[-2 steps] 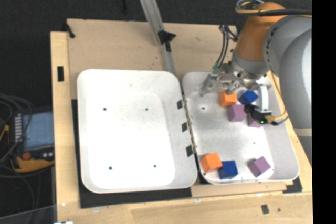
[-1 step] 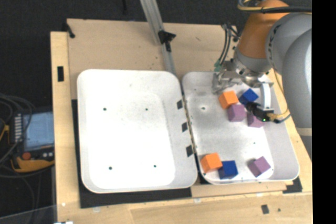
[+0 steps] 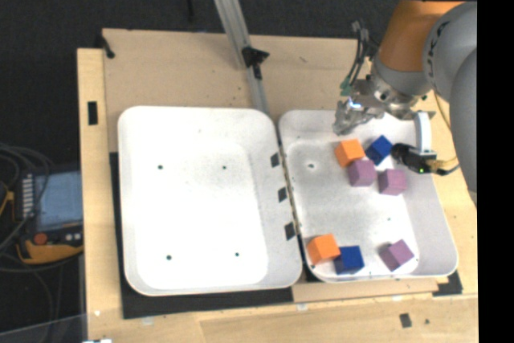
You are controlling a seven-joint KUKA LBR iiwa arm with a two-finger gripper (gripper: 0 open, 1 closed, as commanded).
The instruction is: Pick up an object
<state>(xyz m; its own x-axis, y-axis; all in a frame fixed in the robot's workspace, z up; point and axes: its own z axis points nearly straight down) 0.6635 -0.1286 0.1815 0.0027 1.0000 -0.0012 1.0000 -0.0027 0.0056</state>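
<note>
Robot gripper (image 3: 347, 121) poised over the far edge of the right bin (image 3: 418, 253), which holds seven small blocks.

The gripper sits at the bin's far rim, just beyond an orange block (image 3: 349, 152); whether it is apart or together cannot be made out, as it is small and blurred. Around that block cluster a blue block (image 3: 379, 149) and two purple blocks (image 3: 361, 173) (image 3: 392, 181), close-packed with little room between. Bare floor spans the bin's middle. Against the near rim lie a second orange block (image 3: 323, 248) touching a second blue block (image 3: 349, 259), and a third purple block (image 3: 396, 255) apart. The left bin (image 3: 201, 197) lies alongside on the tabletop (image 3: 161, 68). The arm (image 3: 418, 28) is cut off at the right.
</note>
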